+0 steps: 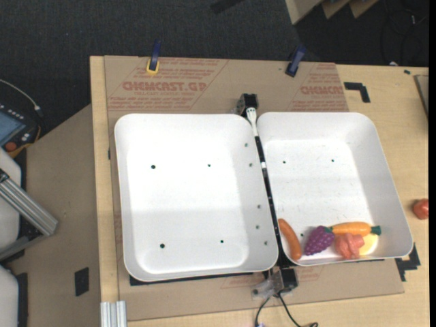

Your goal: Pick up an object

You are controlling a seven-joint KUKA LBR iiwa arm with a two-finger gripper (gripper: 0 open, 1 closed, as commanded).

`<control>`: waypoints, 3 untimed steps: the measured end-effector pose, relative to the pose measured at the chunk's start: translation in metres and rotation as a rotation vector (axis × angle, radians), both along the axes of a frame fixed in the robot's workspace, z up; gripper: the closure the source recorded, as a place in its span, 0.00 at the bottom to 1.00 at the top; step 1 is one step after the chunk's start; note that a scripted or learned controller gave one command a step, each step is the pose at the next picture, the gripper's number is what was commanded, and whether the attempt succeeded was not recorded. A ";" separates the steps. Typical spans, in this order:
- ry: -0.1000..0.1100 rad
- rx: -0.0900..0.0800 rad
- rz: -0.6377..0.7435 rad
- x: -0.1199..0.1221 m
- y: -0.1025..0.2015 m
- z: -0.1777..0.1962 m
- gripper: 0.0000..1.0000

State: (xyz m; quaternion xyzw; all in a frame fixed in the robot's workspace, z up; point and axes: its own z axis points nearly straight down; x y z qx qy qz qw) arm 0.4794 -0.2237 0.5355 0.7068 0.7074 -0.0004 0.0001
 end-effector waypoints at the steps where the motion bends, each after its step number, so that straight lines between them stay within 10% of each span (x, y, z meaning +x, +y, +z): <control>1: 0.000 0.000 0.000 0.000 0.000 0.000 1.00; 3: 0.000 0.000 0.000 0.000 0.000 0.000 1.00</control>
